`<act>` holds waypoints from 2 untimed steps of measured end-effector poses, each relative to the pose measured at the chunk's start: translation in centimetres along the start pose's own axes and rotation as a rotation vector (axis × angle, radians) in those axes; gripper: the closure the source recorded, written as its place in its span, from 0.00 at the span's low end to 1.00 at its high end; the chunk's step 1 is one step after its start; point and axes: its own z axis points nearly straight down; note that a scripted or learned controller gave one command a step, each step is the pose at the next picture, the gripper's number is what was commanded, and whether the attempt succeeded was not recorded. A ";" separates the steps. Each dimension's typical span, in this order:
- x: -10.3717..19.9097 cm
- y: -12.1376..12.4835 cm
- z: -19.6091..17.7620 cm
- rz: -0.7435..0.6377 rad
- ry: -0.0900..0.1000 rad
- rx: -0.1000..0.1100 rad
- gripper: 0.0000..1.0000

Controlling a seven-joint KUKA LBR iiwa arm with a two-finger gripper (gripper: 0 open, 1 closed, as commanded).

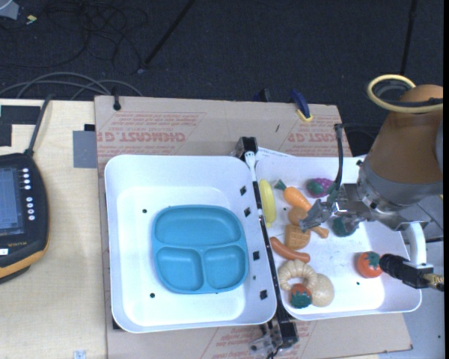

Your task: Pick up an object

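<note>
1. Camera view is looking down at a slant on two white bins, with the arm (404, 152) reaching in from the right over the right bin (393, 298).

2. Step-wise, I'd say it's in the approach/grab part of the pick. The gripper (313, 219) is sitting low over the middle of the toy food pile, right by the carrot (295, 197) and the waffle-looking piece (297, 238).

3. Whether the tool is apart or clamped on anything, I honestly cannot tell. It's small and dark against the clutter, so I'm not calling it a hold.

4. No target is named, so the likely one is whatever sits under the tip: carrot or waffle piece, both lying in the right bin, neither clearly lifted.

5. Next move, my guess: it needs to close on one single item and go straight up. Things are packed close here, so grabbing two or nudging a neighbour looks like the main risk.

6. Right bin contents: a banana (266, 200) along the left wall, a purple thing (319, 186) near the back, a sausage (289, 251), a croissant (296, 272), a tomato (369, 264), and a teal bit (300, 298) at the front.

7. Left bin (127, 193) is holding a blue divided plate (199, 247), lying flat with nothing on it.
</note>
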 end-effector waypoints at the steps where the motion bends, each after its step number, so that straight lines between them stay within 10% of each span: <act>1: 0.1 4.2 14.6 -0.001 -0.005 -0.005 0.00; 2: 0.0 4.0 13.0 0.007 0.000 0.002 1.00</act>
